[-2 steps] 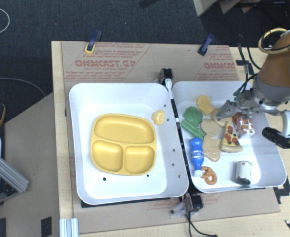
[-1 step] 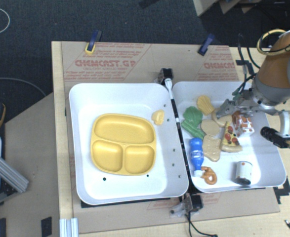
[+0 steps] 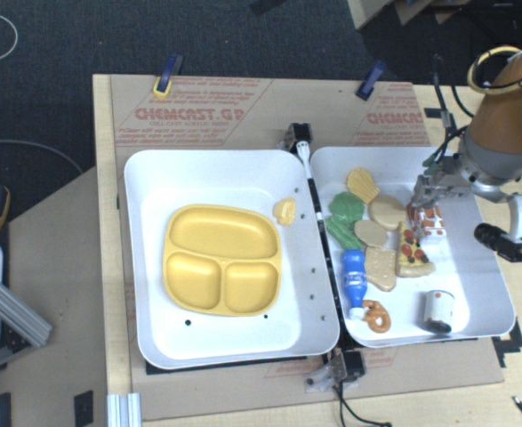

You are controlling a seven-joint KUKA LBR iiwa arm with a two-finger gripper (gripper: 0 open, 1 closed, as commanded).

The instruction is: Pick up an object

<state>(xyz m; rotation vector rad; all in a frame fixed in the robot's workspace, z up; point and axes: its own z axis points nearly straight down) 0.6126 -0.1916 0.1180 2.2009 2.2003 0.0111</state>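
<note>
The grey two-finger gripper (image 3: 427, 205) sits at 3 o'clock over the right white bin (image 3: 483, 283), touching a small red-and-white carton (image 3: 429, 224); can't tell its grip state.

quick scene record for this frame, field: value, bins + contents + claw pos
left bin: yellow divided tray; small yellow piece near the tray's upper right corner
right bin: pile of toy food, including green leaf piece, blue bottle, pretzel, pizza slice, white cylinder
claw: low over right bin's upper part, above the pile's right side
claw state: cannot tell
arm: enters from right
</note>
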